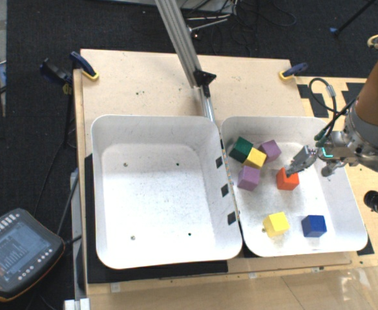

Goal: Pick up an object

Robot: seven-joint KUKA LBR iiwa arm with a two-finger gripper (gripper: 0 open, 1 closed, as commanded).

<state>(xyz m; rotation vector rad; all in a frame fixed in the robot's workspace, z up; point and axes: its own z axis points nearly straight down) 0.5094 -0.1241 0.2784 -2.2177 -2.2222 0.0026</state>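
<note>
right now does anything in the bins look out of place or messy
Nothing stands out. The blocks sit loose in the right bin: green block, yellow block and two purple ones clustered, the rest apart. The gripper is by the orange block.

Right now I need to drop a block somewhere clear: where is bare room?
The left bin floor is bare wall to wall. In the right bin, blocks crowd the upper left, near the orange block and end effector.
</note>
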